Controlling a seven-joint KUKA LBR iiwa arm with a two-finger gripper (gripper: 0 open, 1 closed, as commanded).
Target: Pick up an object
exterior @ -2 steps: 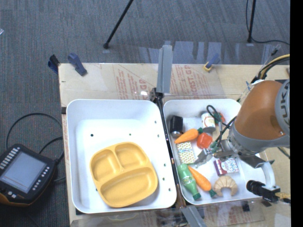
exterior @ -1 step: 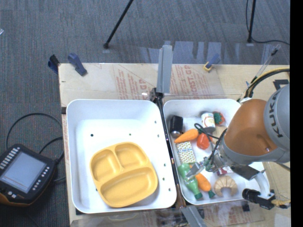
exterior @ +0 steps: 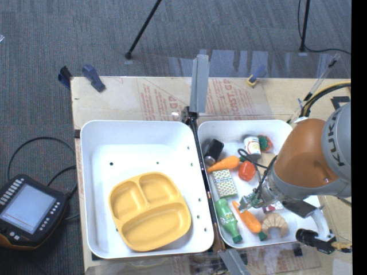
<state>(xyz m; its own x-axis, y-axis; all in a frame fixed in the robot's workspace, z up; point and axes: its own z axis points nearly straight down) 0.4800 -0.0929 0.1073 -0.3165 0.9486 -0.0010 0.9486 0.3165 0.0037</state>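
2 bins (exterior: 92, 153); pincer (exterior: 250, 200) low over carrot (exterior: 250, 219), grip state unclear, wrist hiding right bin's edge.

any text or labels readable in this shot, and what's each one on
"KU": white letters running down the arm's grey housing, cut off at the frame edge.
Red printing on the cardboard sheet behind the bins: upside down and blurred, not readable.
Label on the small can: too small to read.
Label on the green bottle: too small to read.
Patterned packet: no legible words.
Screen of the handheld controller: nothing legible.
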